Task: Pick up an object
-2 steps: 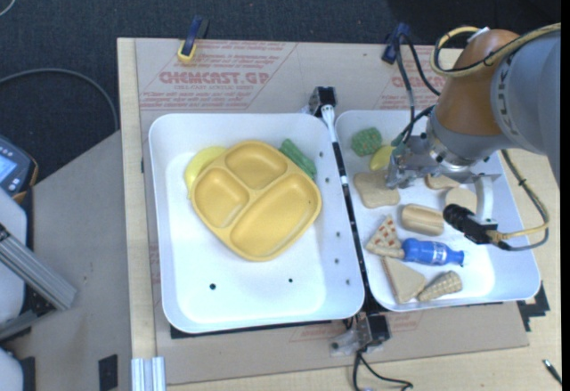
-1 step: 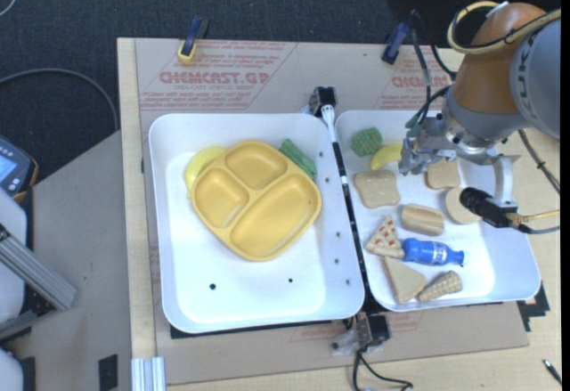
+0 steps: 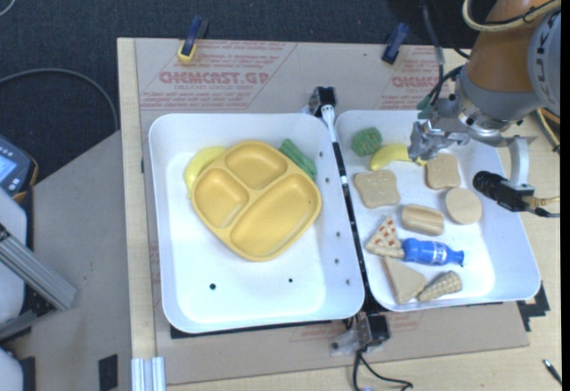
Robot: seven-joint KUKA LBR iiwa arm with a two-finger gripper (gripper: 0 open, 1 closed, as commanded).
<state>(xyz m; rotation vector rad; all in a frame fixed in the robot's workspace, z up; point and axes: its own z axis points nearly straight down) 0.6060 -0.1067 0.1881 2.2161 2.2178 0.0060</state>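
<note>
Apparently low over the right bin (image 3: pixel 525 278), the gripper (image 3: pixel 426 142) hung with the banana (image 3: pixel 389 156) touching it at nine o'clock, long axis running nine-to-three, and its grasp could not be told.

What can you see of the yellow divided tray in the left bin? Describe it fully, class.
The yellow divided tray looks like moulded plastic, rounded, with three compartments: two smaller ones at the far side and one long one nearer the camera. It lies flat and right way up, turned at an angle, in the left bin. A flat yellow piece pokes out from under its left edge, and a green piece touches its far right edge.
</note>
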